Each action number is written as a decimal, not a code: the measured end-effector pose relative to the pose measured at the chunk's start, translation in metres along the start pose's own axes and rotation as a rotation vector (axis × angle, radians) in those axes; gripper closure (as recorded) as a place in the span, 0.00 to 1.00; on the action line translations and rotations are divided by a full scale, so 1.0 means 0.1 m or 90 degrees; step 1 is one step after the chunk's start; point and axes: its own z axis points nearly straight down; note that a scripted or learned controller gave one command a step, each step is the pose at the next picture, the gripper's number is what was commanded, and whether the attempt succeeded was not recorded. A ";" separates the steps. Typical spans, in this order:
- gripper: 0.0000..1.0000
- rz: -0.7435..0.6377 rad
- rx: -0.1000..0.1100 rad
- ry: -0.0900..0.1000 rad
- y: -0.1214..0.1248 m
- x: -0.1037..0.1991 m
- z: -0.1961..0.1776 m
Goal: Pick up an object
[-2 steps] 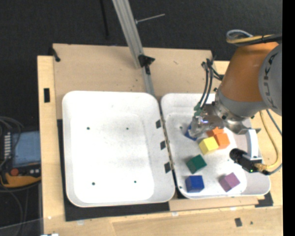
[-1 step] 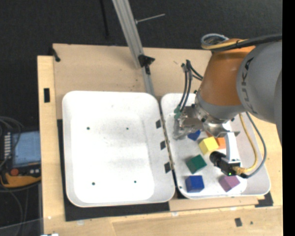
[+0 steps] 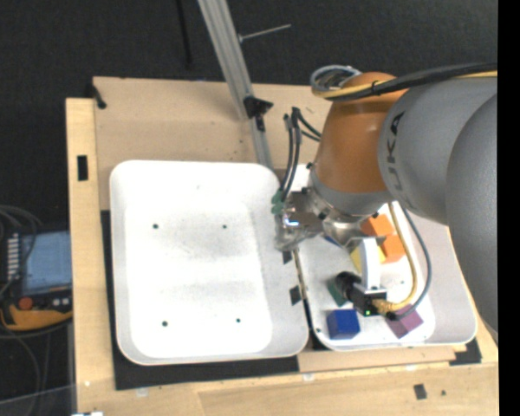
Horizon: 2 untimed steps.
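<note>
Surface (image 3: 182,120): pale wood board, set against a dark floor (image 3: 69,24) on all sides. Left bin (image 3: 130,189): shallow, white, with four small dark dots on its base and faint grey scuffing. Right bin (image 3: 455,319): white, touching the left bin along its inner edge, largely covered from above by the arm. Arm (image 3: 433,146): grey, with an orange band above the wrist, entering from the right and bent down over the right bin. Tool (image 3: 329,232): below the orange band, low over the near-left part of the right bin; cannot tell whether it is open, closed or gripping anything, as the wrist hides it. Objects in the right bin: blue block (image 3: 343,323) near the front edge; purple block (image 3: 406,321) just beside it to the right; small green piece (image 3: 338,289) behind the blue block; orange block (image 3: 386,232) and yellow piece (image 3: 369,254) under the arm, partly hidden. Metal rail (image 3: 230,59): slanting from the top of the view down to the gap between the bins. Left of the surface: a blue-screened device (image 3: 48,263) amid cables (image 3: 0,232).
</note>
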 end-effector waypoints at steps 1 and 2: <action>1.00 -0.001 -0.003 0.000 0.16 0.58 -0.09; 0.00 0.002 -0.001 -0.002 0.15 0.54 -0.08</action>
